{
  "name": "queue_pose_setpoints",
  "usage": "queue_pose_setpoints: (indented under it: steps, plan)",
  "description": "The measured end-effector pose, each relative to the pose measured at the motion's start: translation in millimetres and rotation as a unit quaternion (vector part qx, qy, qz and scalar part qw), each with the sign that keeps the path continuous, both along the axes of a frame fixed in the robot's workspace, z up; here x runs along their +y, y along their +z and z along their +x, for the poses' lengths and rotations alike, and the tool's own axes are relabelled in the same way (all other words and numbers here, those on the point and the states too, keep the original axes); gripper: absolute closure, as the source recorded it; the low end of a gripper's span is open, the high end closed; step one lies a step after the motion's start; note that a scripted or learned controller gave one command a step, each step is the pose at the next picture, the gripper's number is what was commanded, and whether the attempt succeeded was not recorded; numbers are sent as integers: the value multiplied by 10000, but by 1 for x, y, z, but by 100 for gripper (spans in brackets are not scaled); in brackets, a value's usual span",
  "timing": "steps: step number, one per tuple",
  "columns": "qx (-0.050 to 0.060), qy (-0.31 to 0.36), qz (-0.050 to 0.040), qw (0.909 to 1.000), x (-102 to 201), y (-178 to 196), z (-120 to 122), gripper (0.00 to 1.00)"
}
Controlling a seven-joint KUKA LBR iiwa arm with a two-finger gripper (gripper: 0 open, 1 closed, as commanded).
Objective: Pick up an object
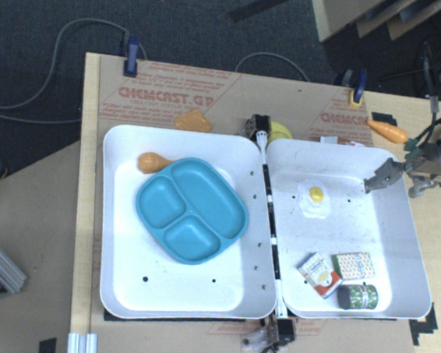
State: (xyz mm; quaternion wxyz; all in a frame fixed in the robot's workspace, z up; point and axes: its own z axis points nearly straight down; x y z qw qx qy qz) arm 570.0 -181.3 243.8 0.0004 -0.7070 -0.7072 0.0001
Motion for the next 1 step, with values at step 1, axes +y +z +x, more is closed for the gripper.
queue_pose_setpoints:
  steps: [1]
  plan:
    - [57, -4, 25, 10000, 39, -85, -57, 0]
